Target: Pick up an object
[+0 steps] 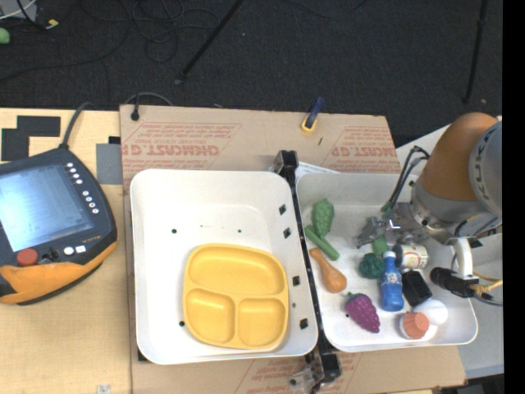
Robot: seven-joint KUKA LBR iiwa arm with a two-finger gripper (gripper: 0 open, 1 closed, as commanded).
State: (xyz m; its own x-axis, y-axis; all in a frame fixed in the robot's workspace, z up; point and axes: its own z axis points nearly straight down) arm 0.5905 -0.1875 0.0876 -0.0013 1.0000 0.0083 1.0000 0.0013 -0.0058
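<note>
Approach step: hand (379,235) low in right bin (353,339), over the clutter by blue bottle (391,281). Grip state cannot be determined. Next: centre on one item, close.

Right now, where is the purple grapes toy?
The purple grapes lie in the right bin, near its front edge, between the orange carrot-like toy and the blue bottle.

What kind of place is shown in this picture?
Probably a robotics lab with a pick-up test bench. An arm reaches over two white bins, one holding toy food such as purple grapes, and a teach pendant lies beside them.
</note>
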